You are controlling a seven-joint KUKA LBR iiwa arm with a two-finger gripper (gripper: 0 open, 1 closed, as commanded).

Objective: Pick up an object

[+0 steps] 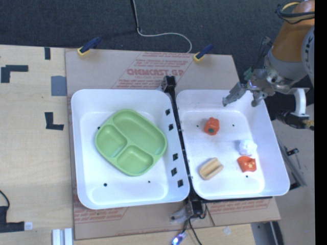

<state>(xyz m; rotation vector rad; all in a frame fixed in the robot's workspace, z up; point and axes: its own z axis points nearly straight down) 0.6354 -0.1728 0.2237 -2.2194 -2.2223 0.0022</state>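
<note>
My two-finger gripper (244,96) hangs over the far edge of the right white bin (276,152), fingers spread wide with nothing between them. To pick well, I should drop straight down and centre on the small orange-red rounded toy (211,126) nearest me, clear of the bin wall. My grey arm slants in from the right, wrist tilted toward the bin.

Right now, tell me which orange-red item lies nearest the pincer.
The orange-red piece at the right bin's upper middle, just below the pincer; the other red one sits lower right.
</note>
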